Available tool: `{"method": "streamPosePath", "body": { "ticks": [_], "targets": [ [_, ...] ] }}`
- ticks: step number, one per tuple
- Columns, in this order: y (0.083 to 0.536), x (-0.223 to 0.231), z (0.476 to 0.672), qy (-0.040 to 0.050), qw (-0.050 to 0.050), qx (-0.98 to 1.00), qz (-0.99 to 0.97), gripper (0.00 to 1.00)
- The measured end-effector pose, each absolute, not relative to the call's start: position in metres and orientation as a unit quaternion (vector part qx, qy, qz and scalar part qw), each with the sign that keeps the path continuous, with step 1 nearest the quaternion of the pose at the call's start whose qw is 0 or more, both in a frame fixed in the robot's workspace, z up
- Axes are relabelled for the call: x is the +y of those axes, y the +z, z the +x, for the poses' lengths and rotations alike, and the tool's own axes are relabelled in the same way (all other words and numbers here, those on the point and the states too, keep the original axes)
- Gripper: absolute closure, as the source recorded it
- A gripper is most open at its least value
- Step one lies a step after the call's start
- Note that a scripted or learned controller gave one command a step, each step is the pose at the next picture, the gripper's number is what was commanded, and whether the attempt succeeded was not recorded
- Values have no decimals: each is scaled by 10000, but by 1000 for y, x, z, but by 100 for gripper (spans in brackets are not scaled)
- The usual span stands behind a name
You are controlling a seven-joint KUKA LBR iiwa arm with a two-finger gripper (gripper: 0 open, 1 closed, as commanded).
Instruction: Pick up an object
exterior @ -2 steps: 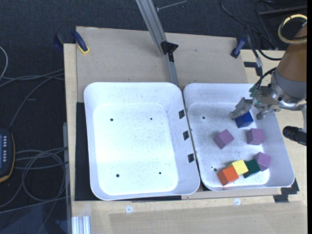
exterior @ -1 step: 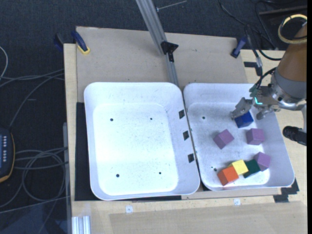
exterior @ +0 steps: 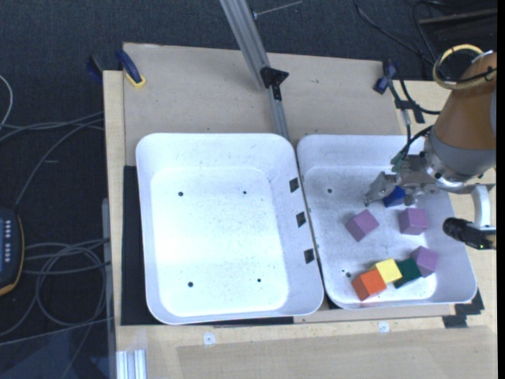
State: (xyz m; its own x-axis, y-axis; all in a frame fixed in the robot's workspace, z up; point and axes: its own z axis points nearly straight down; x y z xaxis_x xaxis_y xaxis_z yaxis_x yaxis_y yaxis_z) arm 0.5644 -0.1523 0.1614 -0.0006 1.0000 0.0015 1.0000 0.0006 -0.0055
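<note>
The gripper (exterior: 392, 189) hangs low over the upper middle of the right bin (exterior: 331, 160), under the grey arm with its orange band. A small blue block (exterior: 394, 200) lies right under it, partly hidden; whether it is gripped cannot be seen. Two purple blocks lie just below the gripper, one (exterior: 362, 224) to its lower left and one (exterior: 413, 220) to its lower right. A third purple block (exterior: 426, 260) sits near the bin's right front. An orange block (exterior: 368, 284), a yellow block (exterior: 387, 272) and a green block (exterior: 408, 270) form a row along the front wall.
The left bin (exterior: 158, 156) stands beside the right one, with black clips (exterior: 300, 218) on the shared wall. A slanted metal rail (exterior: 252, 46) crosses the bench behind the bins. Cables lie on the floor at left.
</note>
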Motion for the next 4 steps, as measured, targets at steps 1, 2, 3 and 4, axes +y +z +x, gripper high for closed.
{"method": "streamPosePath", "body": {
  "ticks": [1, 2, 3, 4],
  "targets": [
    [107, -158, 563, -35, -7, -7071, -7071, 0],
    [99, -157, 564, -2, 9, -7075, -7068, 0],
    [111, -157, 564, -12, -2, -7075, -7067, 100],
    [174, -163, 565, -20, -36, -7074, -7068, 100]
  ]
}}
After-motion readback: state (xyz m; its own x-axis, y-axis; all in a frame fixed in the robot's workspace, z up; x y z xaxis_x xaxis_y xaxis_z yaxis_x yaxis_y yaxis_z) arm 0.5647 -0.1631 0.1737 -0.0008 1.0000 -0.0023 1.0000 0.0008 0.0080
